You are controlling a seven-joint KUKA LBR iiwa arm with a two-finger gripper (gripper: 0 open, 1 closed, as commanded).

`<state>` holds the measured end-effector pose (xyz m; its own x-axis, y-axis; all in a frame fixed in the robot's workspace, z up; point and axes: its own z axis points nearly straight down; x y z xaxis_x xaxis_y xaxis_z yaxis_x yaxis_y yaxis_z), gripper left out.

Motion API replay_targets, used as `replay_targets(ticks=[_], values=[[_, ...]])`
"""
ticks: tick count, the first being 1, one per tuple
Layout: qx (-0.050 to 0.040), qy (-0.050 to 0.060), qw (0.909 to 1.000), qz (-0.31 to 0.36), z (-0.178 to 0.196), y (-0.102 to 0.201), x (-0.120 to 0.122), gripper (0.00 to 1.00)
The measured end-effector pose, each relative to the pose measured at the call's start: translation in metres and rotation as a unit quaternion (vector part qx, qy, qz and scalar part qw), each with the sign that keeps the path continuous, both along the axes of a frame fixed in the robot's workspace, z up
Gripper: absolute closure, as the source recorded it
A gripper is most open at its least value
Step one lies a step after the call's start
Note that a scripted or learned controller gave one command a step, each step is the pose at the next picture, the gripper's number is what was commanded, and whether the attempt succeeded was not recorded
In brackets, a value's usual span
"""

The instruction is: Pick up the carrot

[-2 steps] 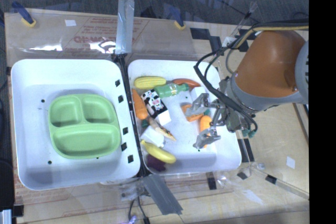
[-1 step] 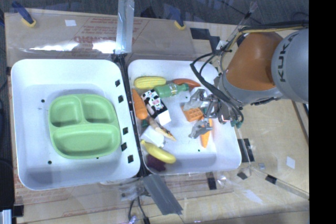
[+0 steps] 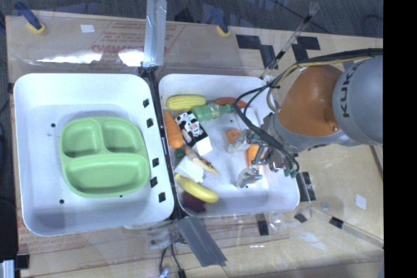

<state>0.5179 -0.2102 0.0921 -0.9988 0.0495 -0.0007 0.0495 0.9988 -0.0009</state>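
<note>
The carrot [image 3: 172,130] is a long orange piece lying along the left wall of the right bin [image 3: 281,202], just below a yellow corn cob [image 3: 186,101]. My gripper [image 3: 253,159] hangs low over the right part of that bin, well to the right of the carrot and apart from it. A small orange item [image 3: 253,153] shows right at the gripper, partly hidden by it. Another small orange piece [image 3: 233,136] lies just left of the gripper.
The right bin also holds a black-and-white box [image 3: 189,125], a green bottle [image 3: 212,111], a banana [image 3: 199,190] and a dark purple item [image 3: 193,204]. In the left bin [image 3: 32,94] sits a green divided plate [image 3: 103,155]. Cables [image 3: 251,107] loop off the wrist.
</note>
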Motion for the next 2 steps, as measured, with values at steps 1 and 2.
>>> replay_targets(ticks=[1, 2], values=[[-0.0005, -0.002, 1.0000, 0.005, 0.012, 0.003, 0.003, 1.00], [0.0014, -0.003, 0.9999, -0.012, 0.054, 0.088, 0.010, 1.00]])
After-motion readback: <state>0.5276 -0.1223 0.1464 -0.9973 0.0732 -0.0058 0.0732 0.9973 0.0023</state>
